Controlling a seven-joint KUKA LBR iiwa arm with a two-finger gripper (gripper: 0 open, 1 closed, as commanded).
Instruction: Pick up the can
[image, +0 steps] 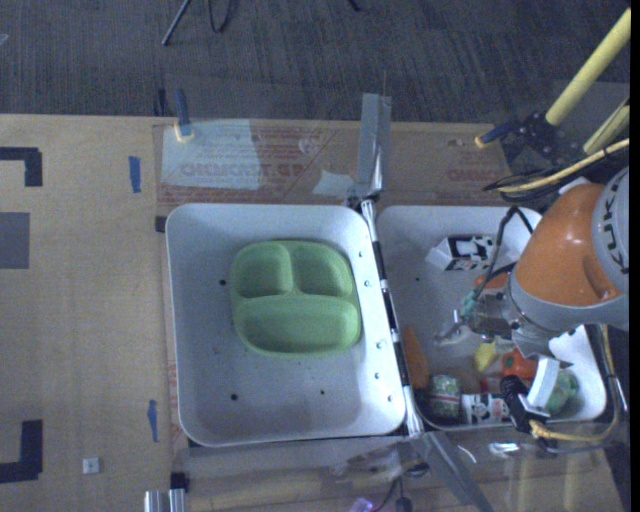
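Gripper (462, 325) in cluttered right bin (420, 250) — can (445, 393) beside carrot (416, 358).

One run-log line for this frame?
arm: over right bin | gripper: low among clutter | can: lying at bin's near edge, ungrasped | left bin: green tray

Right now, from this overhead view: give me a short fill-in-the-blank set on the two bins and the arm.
1. The green divided tray lies in the ____ bin of the camera view.
2. The arm's band above the wrist is ____.
3. The gripper hangs over the ____ bin.
4. The green tray has ____ compartments.

Missing words: left; orange; right; three
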